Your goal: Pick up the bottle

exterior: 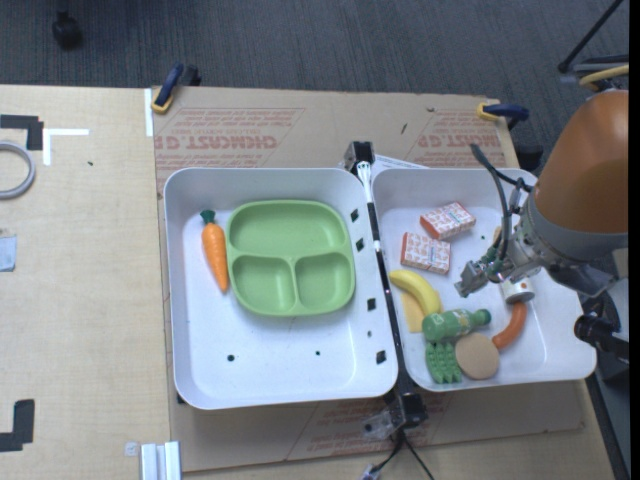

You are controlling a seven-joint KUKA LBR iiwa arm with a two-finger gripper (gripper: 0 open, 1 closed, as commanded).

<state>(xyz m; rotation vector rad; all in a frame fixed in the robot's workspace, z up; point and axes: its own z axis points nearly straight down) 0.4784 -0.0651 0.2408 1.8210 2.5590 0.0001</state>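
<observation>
Green and lying on its side, the bottle [455, 321] rests low in the right bin [560, 368], touching the banana [417, 295], not yet lifted. Just above it toward the frame's right, the gripper [487, 271] hovers, and I cannot tell its opening.

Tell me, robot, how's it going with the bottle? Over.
Tool above right bin, holding nothing. Bottle lying flat below it, untouched. Banana, sausage and round cookie crowd it.
</observation>
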